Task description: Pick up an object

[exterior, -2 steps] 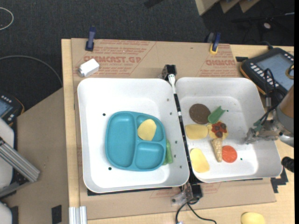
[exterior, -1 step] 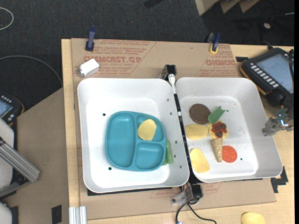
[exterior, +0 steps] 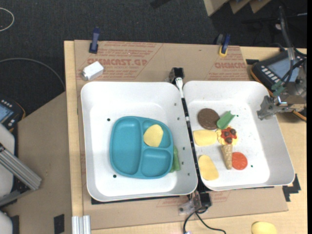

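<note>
The right bin [exterior: 253, 172] holds several toy foods. A brown round cookie [exterior: 208, 118] lies next to a green leaf piece [exterior: 225, 119]. Below them are a pale yellow block [exterior: 204, 137], a red-and-yellow cluster [exterior: 227, 134], an ice-cream cone [exterior: 227, 155], a red tomato slice [exterior: 239, 161] and a yellow oval piece [exterior: 208, 168]. In the left bin [exterior: 97, 130], a teal divided plate [exterior: 131, 147] carries a yellow oval piece [exterior: 153, 135]. My gripper [exterior: 263, 110] hangs at the right bin's upper right rim, apart from the foods.
A green sliver [exterior: 175, 161] pokes out beside the plate's right edge. A black clip [exterior: 177, 75] sits where the bins meet at the back. On the cardboard there is a small white block [exterior: 92, 70] at the back left, and a yellow object [exterior: 263, 227] at the front right.
</note>
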Available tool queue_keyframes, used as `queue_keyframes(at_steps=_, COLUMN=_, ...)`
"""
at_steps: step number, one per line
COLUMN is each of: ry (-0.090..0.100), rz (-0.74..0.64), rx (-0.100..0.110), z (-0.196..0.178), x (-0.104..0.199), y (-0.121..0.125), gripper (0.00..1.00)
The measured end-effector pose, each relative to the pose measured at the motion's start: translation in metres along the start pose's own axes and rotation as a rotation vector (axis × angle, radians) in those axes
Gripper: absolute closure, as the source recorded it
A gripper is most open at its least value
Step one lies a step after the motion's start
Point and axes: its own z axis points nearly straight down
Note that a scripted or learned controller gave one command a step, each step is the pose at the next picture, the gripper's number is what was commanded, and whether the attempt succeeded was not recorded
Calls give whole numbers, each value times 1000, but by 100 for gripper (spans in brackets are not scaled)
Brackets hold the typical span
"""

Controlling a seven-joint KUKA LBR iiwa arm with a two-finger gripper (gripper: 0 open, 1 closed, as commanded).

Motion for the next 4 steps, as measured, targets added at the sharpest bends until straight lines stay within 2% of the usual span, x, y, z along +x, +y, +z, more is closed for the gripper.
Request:
queue_keyframes(at_steps=1, ry=-11, rz=20, rx=-2, z=-138, x=-74, y=-5, gripper=100)
queue_keyframes(at_steps=2, ry=1, rz=15, rx=27, z=-32, x=-64, y=-7, gripper=100)
queue_keyframes(at_steps=3, ry=-10, rz=19, rx=4, z=-139, x=-116, y=-6, gripper=100)
queue_keyframes(at_steps=4, ry=2, rz=15, rx=27, z=-35, x=-107, y=-8, gripper=100)
